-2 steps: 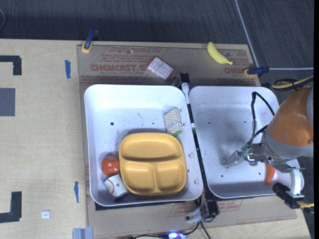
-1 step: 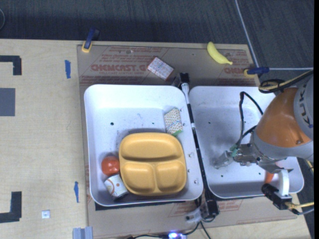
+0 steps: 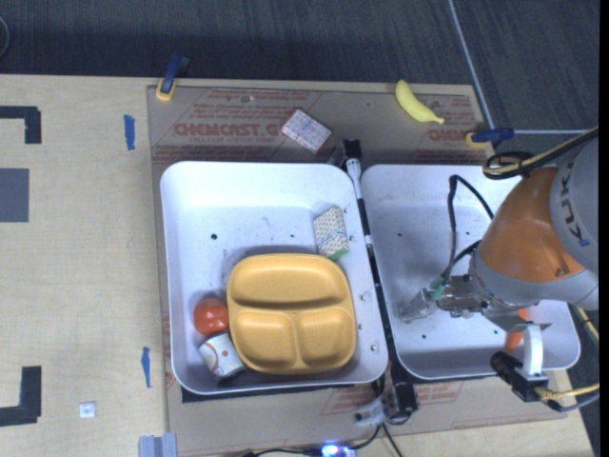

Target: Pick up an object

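My gripper hangs low over the floor of the right bin, near its left-centre, reaching in from the right under the orange-banded wrist. I see nothing held by it. The left bin holds a large yellow compartment tray, with a red ball and a small white-and-orange toy at the tray's left. A patterned packet leans near that bin's right wall, above the tray.
A yellow banana and a small patterned card lie on the cardboard behind the bins. Blue clamps sit at the board's corners. A black divider runs between the bins.
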`<state>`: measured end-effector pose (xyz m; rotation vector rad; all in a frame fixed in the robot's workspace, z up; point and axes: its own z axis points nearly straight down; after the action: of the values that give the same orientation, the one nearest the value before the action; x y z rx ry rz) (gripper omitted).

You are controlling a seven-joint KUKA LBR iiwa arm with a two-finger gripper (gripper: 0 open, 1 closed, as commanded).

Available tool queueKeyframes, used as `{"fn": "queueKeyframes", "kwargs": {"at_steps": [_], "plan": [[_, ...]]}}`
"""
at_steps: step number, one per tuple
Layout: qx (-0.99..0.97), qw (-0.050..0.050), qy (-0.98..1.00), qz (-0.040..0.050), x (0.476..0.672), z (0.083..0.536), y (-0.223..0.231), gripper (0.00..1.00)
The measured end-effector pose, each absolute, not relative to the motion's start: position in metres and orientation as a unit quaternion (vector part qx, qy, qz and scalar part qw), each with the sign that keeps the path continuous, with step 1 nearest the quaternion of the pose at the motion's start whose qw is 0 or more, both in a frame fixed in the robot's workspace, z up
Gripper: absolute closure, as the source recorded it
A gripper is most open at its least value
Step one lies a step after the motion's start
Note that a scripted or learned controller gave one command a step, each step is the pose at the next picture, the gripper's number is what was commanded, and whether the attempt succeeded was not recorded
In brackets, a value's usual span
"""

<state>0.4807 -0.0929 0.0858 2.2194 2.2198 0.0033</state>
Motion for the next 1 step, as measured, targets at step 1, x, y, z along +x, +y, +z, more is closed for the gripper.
{"fn": "queueKeyframes", "kwargs": {"at_steps": [1], "plan": [[0.707, 0.001, 0.707, 0.0012, 0.4806, 0.0857, -0.0930, 0.00]]}}
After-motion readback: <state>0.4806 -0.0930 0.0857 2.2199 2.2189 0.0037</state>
